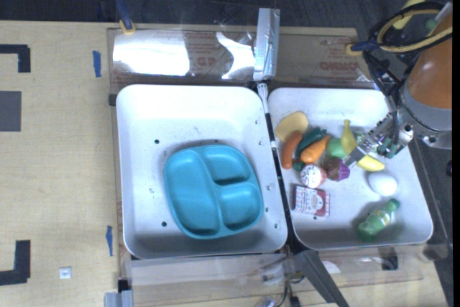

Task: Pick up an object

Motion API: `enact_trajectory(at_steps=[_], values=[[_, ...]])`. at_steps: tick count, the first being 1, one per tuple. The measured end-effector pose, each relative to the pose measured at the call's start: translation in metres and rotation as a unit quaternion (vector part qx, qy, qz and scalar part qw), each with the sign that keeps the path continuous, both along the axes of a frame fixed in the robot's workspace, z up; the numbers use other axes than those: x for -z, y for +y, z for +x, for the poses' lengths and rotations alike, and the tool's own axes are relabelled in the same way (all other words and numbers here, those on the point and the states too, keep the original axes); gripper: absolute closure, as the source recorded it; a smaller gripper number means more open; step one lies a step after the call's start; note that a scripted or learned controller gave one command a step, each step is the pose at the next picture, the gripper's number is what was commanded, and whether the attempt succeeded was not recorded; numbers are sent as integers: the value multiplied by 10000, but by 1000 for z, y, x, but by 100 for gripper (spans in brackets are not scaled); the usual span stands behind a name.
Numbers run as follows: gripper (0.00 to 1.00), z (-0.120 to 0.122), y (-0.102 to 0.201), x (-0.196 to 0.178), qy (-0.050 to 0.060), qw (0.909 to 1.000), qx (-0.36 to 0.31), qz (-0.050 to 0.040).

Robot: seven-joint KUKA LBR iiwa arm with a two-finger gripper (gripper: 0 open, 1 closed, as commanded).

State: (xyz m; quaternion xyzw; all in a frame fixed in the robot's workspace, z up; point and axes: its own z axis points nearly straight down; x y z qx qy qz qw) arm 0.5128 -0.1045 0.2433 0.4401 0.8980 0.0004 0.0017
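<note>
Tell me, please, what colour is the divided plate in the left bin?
The plate is light blue, plain with no pattern, seen best in the camera view from above.

Faint reddish print runs along the brown cardboard strip behind the bins, far beyond the jaws; its letters are too blurred to read.

Right bin, upper-left area: a cluster of small plastic toy foods, touching or overlapping. Members: pale yellow rounded piece at top; orange carrot-shaped piece along the left wall; orange-and-green piece just beside it; green piece; slim yellow banana-shaped piece, upright; dark purple piece; round white-and-red piece.

Apart from the cluster: yellow wedge; white egg just below it; flat red-and-white packet; green bottle lying tilted near the front right corner.
</note>
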Motion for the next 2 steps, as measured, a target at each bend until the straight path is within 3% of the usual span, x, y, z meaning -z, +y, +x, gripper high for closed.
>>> enact_trajectory(at_steps=[1,2], values=[[100,84,58,1,7,9951,989,8],[100,56,39,15,24,9966,821,4]])
